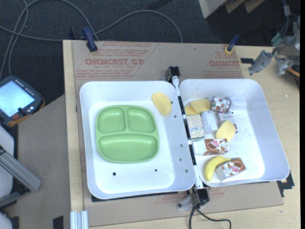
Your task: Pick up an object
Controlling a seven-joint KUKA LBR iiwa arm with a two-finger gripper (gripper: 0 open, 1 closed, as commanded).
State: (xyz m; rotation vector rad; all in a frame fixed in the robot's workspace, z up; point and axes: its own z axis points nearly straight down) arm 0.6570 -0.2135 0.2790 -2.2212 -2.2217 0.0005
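Pincer (pixel 258 64) up by the right bin's far corner, over the bench (pixel 71 128).

You cannot tell if the pincer is apart or together, and you see nothing in it. Just below it sits the right bin (pixel 267 128), with the things to pick piled on its left side: a yellow banana (pixel 213 166) near the front, touching a small red and white packet (pixel 232 168), then more little packets and yellow lumps behind them. Next door, the left bin (pixel 88 109) holds a green plate (pixel 127 133) with three parts, and one yellow lump (pixel 162 103) lies beside the plate, near the wall between the bins. Two blue clips (pixel 89 37) grip the far edge of the bench.
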